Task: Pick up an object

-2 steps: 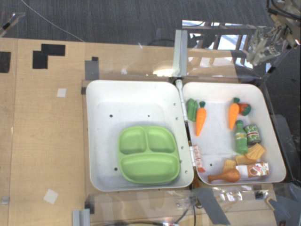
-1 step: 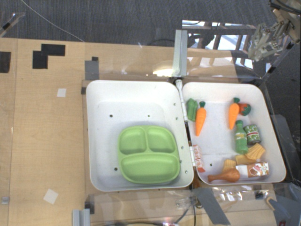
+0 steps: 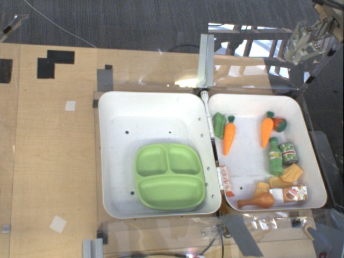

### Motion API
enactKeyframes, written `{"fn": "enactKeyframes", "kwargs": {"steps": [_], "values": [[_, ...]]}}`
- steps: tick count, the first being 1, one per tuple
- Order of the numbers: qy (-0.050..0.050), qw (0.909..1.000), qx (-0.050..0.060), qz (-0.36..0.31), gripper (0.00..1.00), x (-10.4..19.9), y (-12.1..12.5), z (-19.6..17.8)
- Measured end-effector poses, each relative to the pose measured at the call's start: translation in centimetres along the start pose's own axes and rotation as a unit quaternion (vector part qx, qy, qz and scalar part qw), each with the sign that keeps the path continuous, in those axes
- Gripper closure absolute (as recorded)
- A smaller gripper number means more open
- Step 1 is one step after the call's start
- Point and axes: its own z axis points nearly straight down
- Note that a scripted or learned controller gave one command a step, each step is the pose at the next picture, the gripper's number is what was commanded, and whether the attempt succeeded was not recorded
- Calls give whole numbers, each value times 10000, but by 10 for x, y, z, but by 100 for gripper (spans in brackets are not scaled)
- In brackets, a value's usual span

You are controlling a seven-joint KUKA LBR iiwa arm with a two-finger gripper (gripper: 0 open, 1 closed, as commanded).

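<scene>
high in the top right corner, beyond the bins: gripper (image 3: 310,39), pale and metallic, tilted, well above and behind the right bin's far edge. fingers too small and cluttered to read; cannot tell whether released or clenched. nothing visibly between them.

well apart from every toy below; nearest ones the right carrot and the strawberry, down and to the left of it.

left to right across the bench: left bin (image 3: 115,117), white and shallow, holding a green tray (image 3: 170,176) with three compartments, set toward the near right part of the floor. tray compartments bare.

right bin (image 3: 301,117), touching the left one along the middle seam. along its left wall, a small red-and-white packet (image 3: 224,178). near the far left, a green pepper (image 3: 219,126) just beside a carrot (image 3: 229,135), tip toward the near side. further right, a second carrot (image 3: 266,130) touching a red strawberry (image 3: 279,124). below those, a green bottle (image 3: 275,157) beside a can (image 3: 288,153). nearer still, a tan waffle piece (image 3: 293,173), a chicken leg (image 3: 258,200) and a small carton (image 3: 293,194), crowded together in the near right corner.
</scene>
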Motion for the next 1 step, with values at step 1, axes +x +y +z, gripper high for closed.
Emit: {"fn": "enactKeyframes", "kwargs": {"steps": [1], "values": [[-60,10000,25,0,100,-3,0,-14]]}}
